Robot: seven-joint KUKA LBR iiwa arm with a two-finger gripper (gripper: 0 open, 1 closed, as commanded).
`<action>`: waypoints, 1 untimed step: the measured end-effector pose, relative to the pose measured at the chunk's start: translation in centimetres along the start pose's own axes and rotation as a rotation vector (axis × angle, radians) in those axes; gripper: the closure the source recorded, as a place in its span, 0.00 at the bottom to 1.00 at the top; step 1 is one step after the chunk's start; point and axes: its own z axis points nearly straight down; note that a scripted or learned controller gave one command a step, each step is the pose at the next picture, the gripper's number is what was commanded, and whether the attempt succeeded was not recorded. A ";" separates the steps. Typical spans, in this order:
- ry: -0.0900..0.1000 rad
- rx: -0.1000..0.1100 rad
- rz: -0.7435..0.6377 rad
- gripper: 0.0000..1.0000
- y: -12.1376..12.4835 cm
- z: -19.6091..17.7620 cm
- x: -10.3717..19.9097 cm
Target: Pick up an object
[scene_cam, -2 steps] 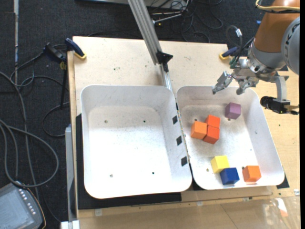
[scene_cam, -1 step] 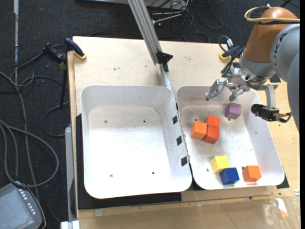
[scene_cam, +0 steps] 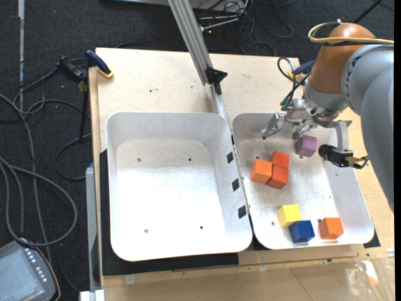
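A pale bench on dark carpet carries two white bins: the left bin and the right bin. The gripper hangs over the right bin's far end, fingers spread, pinching nothing. Just beside it, to its right, sits one purple block. Nearer the camera lie three orange blocks, one yellow block and one blue block.

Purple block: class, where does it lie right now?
The purple block lies in the right bin, near its far end, just below the end effector and up-right of the orange blocks.
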 end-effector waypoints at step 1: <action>-0.002 -0.007 -0.001 1.00 0.2 -1.4 0.0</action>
